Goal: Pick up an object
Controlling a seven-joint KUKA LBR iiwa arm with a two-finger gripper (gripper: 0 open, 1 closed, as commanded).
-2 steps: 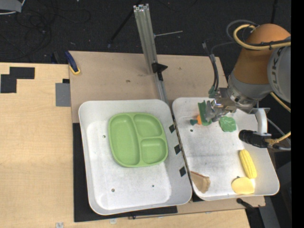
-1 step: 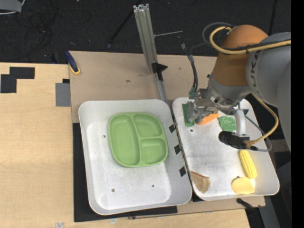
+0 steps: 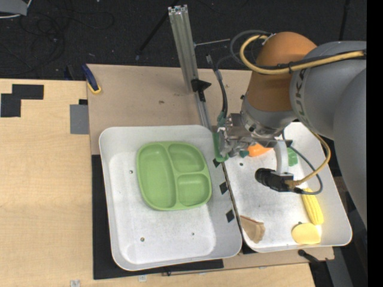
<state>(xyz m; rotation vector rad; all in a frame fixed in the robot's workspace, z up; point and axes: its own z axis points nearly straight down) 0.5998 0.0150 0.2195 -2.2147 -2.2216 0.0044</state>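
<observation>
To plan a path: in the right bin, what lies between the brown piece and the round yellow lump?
Nothing. The camera view shows bare floor of the right bin between the brown piece and the yellow lump.

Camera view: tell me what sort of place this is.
Probably a robotics lab test rig, not a kitchen: a grey robot arm hangs over the right white bin, which holds a toy-like corn cob, and the left white bin holds a green divided plate.
</observation>
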